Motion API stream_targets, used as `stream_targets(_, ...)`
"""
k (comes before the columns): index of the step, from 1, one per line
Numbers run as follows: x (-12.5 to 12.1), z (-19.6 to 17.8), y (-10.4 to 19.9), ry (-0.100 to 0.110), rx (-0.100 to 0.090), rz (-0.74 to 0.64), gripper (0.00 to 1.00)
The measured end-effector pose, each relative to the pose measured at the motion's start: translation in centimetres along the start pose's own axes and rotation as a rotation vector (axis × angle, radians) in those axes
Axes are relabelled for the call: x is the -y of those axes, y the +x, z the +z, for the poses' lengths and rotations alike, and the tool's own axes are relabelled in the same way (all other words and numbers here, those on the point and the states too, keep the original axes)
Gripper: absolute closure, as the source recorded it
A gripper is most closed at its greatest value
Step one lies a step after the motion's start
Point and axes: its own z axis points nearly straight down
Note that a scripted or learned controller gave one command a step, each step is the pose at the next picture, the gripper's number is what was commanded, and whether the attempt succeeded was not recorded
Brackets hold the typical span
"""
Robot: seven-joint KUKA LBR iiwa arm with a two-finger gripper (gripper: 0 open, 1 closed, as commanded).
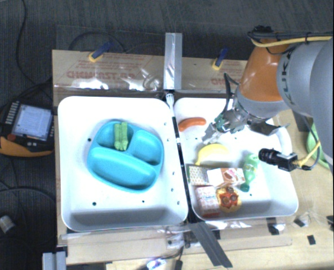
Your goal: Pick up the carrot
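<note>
The carrot (191, 122) is a short orange piece lying flat near the far left corner of the right bin (288, 204), close to the divider between the bins. My gripper (221, 129) hangs over the same bin, just right of the carrot and slightly nearer the camera. It is open, with nothing between its fingers, and apart from the carrot. The grey arm with its orange band (262, 75) comes in from the upper right.
A yellow fruit (213, 153) lies right below the gripper. A green toy (249, 170) and several snack packets (217, 193) fill the right bin's near half. The left bin (76, 207) holds a blue divided plate (127, 159) with a green vegetable (121, 135).
</note>
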Motion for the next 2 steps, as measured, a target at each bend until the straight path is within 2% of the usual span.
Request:
stream_targets(1, 4.1, 0.1, 5.8, 0.001, -0.002, 0.174, 1.00)
stream_targets(2, -1.4, 0.0, -2.4, 0.001, 0.002, 0.295, 1.00)
